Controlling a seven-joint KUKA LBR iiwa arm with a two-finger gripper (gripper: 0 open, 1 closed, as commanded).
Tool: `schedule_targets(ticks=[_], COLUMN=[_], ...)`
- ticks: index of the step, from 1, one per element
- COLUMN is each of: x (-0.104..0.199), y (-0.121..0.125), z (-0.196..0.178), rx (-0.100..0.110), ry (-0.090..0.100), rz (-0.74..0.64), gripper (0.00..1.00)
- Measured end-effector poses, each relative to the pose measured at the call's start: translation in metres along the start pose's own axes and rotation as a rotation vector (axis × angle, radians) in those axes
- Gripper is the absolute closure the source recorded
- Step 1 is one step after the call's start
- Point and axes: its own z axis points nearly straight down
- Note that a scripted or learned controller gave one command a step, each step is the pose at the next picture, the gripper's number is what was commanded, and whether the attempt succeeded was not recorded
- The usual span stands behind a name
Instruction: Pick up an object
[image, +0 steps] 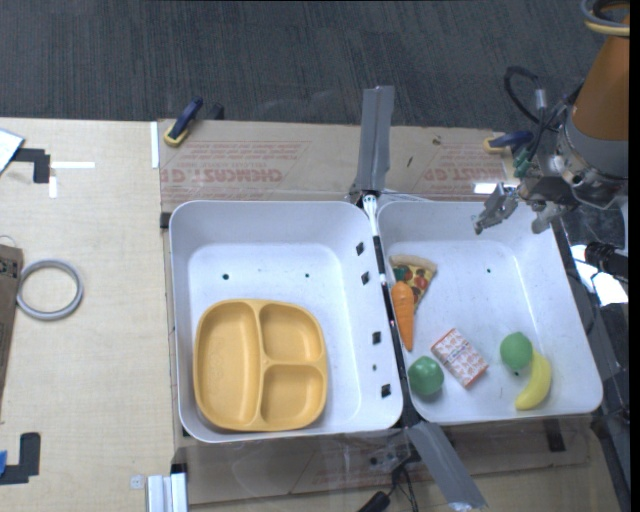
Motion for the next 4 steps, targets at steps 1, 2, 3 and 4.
schedule_targets(ticks=[1, 2, 3, 4], x=[-0.019, -0.02, -0.02, 0.02], y=[-0.09, -0.089, -0.089, -0.12], z=[0.128, 0.119, 0.119, 0.185], rx=[0.001, 0.0, 0.0, -0.002], ry=[0.001, 0.001, 0.001, 0.0], rz=[-0.066, -0.063, -0.063, -0.363], gripper=[0.0, 1.0, 0.0, 0.0])
